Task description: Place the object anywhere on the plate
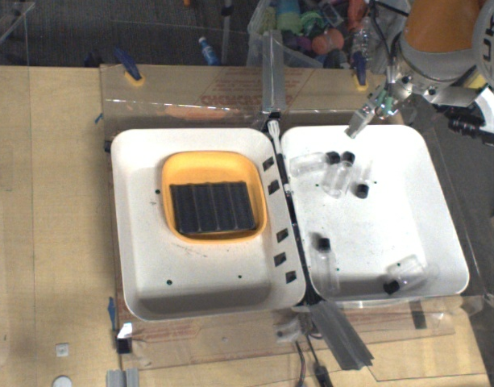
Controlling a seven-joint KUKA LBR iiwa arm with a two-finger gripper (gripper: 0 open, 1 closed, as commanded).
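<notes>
The arm (448, 10) enters at the upper right of the right bin (440, 216), its orange band and grey wrist held above that bin's far right corner; from the wrist the claw (363, 122) slants down and toward the left, its tip hanging over the far rim of the right bin, just above the white floor; whether its tips are spread or pressed together cannot be told at this size, and nothing can be made out between them.

Inside the right bin lie 4 small clear bottles with black caps; 1 pair of bottles (337, 168) rests in the far left part of that bin, just below the claw tip and apart from it; 1 capped bottle (321, 246) lies near the bin's left wall, about midway down; 1 more bottle (401, 274) lies near the bin's near right corner.

The plate (214, 168) is an orange-yellow square dish with rounded corners, sitting in the left bin (142, 272), left of the divider from the right bin; a dark ribbed block (212, 208) covers most of the plate's middle.

Both bins sit side by side on the tabletop (45, 216); beyond the right bin's far edge stands a clear box of coloured toys (319, 10).
</notes>
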